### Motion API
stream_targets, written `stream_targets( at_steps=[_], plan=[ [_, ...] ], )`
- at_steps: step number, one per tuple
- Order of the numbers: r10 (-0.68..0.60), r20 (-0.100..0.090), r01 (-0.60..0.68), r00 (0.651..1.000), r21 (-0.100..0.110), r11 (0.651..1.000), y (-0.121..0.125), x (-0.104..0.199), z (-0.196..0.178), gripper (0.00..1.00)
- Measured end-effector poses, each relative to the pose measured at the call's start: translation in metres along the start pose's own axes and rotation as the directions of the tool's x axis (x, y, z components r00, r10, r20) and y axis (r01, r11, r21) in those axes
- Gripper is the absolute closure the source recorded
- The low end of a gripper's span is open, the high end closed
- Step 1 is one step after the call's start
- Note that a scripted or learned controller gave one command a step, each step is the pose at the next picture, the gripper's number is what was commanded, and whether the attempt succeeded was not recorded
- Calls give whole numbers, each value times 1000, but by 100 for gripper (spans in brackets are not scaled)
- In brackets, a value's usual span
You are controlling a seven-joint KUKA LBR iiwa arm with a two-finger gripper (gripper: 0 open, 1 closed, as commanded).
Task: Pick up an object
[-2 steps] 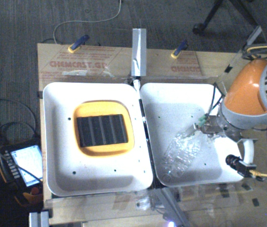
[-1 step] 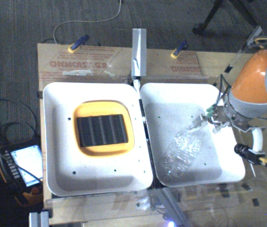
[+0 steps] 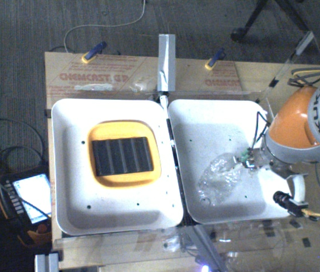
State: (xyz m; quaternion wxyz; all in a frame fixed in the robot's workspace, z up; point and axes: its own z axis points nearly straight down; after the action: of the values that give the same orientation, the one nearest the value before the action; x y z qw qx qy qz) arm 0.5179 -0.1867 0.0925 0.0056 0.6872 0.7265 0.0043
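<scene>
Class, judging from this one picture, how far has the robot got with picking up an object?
Done: the arm has reached over the right bin. In hand: its end sits beside the clear plastic item lying on that bin's floor. Left: gripping and lifting; nothing looks raised. The yellow tray lies in the left bin.

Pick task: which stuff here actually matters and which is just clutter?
Matters:
- crumpled clear plastic in the right bin
- yellow-framed dark pad in the left bin
- arm's hand, beside the plastic

Clutter:
- two clamps on the board's far edge
- tablet on the floor
- chair base
</scene>
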Motion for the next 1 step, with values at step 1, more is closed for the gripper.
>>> stream_targets(
  at_steps=[1],
  plan=[
    [1, 3, -1, 1000, -9, 1000, 3, -1, -13, 100]
  ],
)
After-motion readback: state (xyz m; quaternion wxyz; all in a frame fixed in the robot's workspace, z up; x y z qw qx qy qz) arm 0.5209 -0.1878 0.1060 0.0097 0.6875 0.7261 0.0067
